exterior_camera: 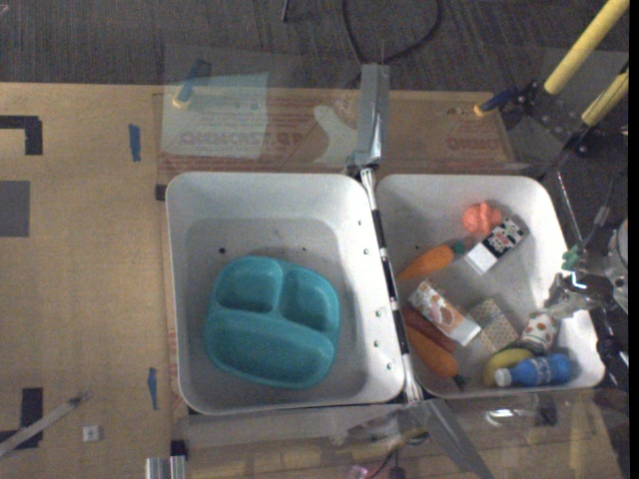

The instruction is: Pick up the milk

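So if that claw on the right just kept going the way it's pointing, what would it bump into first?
Probably the small brown-and-white bottle in the right bin: the gripper hangs just above and right of it, aimed down and left. Depth is hard to judge. The milk carton sits off that line.

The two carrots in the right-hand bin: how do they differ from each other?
The upper carrot is a paler orange and lies in plain sight near the bin's middle, green end pointing up-right. The lower carrot is a deeper orange-red and lies along the right bin's left wall, its upper end tucked under the small carton. They slant in opposite directions. Both are toy-like, tapered, and lie flat.
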You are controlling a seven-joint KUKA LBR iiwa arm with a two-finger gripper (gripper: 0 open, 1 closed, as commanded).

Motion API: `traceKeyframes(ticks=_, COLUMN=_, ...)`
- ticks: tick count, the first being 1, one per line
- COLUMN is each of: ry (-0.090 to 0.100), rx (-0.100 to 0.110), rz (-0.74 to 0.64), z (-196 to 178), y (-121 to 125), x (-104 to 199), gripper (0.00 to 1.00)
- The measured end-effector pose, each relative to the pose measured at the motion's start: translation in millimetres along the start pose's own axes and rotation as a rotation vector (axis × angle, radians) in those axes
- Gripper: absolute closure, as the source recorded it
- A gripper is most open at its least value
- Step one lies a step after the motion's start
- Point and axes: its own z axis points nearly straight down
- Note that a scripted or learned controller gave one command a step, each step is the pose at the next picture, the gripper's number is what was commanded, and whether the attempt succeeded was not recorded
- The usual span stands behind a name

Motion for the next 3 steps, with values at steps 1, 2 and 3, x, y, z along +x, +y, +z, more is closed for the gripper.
traceKeyframes(ticks=1, ry=0.003, rx=0.003, rz=-0.244, z=3, y=-3, x=17, gripper=1.00)
traceKeyframes(ticks=2, ry=0.001, rx=-0.003, rz=-0.321, z=-100, y=71, x=82, gripper=1.00)
traceKeyframes(ticks=3, ry=0.001, rx=0.000, rz=-0.321, z=-99, y=71, x=82, gripper=0.00)
